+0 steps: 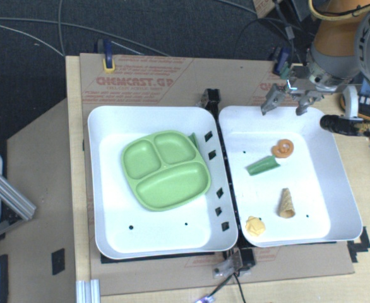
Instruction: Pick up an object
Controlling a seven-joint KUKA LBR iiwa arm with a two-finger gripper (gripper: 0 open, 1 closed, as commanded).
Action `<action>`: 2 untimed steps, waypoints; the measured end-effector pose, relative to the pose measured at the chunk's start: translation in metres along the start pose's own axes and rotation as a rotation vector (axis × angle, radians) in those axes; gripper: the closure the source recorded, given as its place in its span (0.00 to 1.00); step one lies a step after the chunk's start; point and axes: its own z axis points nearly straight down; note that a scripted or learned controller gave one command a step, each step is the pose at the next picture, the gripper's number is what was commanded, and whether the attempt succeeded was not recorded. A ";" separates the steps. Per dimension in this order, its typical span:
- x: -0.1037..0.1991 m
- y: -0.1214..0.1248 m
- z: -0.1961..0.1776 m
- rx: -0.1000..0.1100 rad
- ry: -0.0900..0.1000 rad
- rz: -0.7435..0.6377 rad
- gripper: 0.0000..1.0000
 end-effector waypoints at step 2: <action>-0.002 -0.002 0.107 0.001 0.001 0.000 0.00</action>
